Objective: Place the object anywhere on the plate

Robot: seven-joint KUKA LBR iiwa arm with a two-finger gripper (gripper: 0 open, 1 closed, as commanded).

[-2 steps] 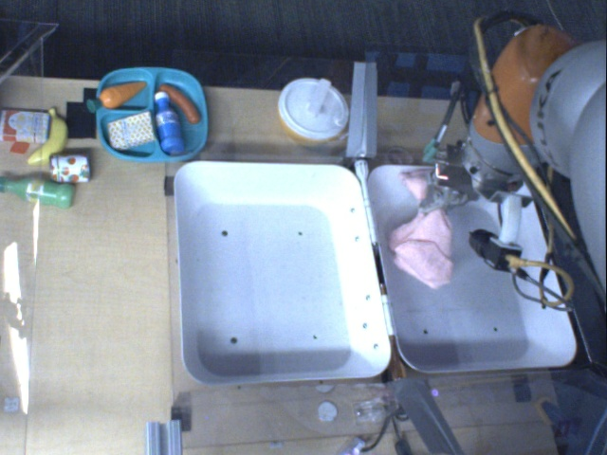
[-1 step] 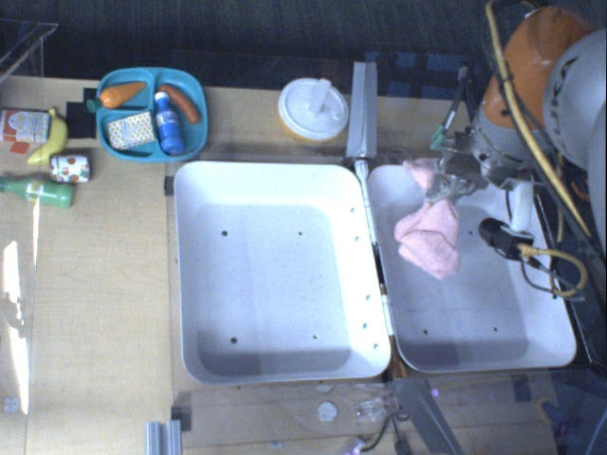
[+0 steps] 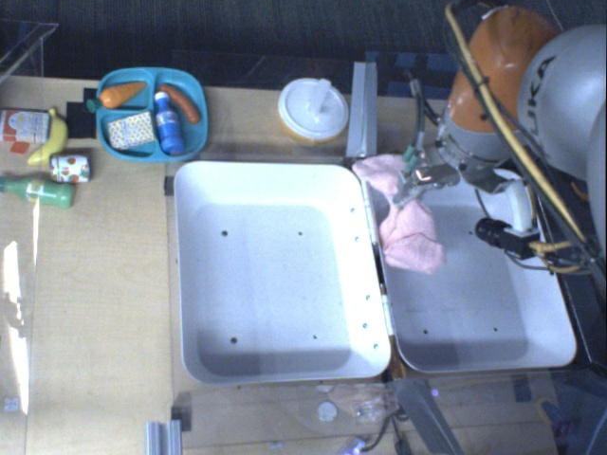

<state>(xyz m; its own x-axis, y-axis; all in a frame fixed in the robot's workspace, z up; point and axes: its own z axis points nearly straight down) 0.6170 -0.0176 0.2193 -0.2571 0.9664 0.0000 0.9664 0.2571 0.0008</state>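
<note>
Gripper [image 3: 414,180] upper right of frame, over right bin [image 3: 493,339], fingers pinching pink cloth [image 3: 410,235]; cloth hangs down.

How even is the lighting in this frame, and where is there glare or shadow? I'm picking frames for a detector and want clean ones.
Camera view: soft and mostly even; the left bin shows a faint grey shadow along its near wall; a bright glare streak lies on the bench at far left; the pink cloth under the gripper is slightly soft; the background is dark.
</note>
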